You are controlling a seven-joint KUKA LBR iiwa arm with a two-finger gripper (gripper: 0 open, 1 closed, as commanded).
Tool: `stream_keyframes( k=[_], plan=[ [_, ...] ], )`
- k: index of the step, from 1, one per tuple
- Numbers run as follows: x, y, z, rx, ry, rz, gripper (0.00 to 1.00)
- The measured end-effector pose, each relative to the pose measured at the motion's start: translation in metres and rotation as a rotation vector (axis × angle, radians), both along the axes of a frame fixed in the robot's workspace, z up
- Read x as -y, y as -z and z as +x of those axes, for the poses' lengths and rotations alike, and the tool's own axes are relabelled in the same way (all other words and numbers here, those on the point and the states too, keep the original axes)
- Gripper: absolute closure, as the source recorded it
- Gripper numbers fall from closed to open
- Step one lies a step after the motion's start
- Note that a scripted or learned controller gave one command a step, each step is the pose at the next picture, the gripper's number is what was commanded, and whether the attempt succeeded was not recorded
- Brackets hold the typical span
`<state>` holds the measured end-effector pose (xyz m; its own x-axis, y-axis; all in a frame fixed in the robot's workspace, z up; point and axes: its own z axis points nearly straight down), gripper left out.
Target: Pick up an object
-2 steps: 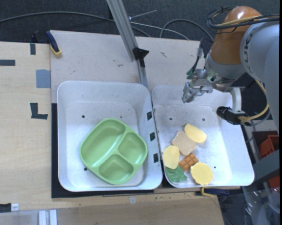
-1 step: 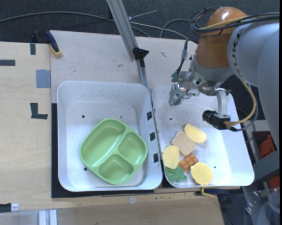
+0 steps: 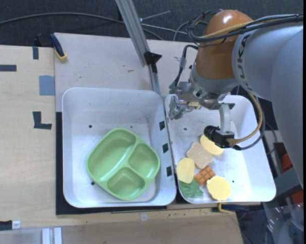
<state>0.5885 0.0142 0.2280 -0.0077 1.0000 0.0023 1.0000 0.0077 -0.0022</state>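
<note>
Green plastic catches the eye first — a three-compartment divided plate (image 3: 123, 163) lying flat in the left bin (image 3: 76, 136), toward its near right corner. The right bin (image 3: 254, 182) holds a cluster of toy food at its near end: a pale bread slice (image 3: 199, 154), a yellow piece (image 3: 210, 145) touching the bread's upper right edge, a yellow oval (image 3: 186, 170) just left of the bread, a small brown waffle-like square (image 3: 204, 175), a green leafy piece (image 3: 191, 189) below the oval, and a round yellow disc (image 3: 219, 187) at the near rim.

The grey arm with its orange band (image 3: 221, 39) reaches in from the right, and the gripper (image 3: 176, 109) hangs over the far left corner of the right bin, by the divider between the bins — apart from the food cluster. Whether it is spread or closed I cannot tell; nothing is visibly gripped.
</note>
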Motion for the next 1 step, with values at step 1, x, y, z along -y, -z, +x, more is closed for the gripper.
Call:
stream_keyframes(
  k=[1],
  plan=[
    [-0.0528, 0.0097, -0.0137, -0.002, 0.001, -0.001, 1.0]
  ],
)
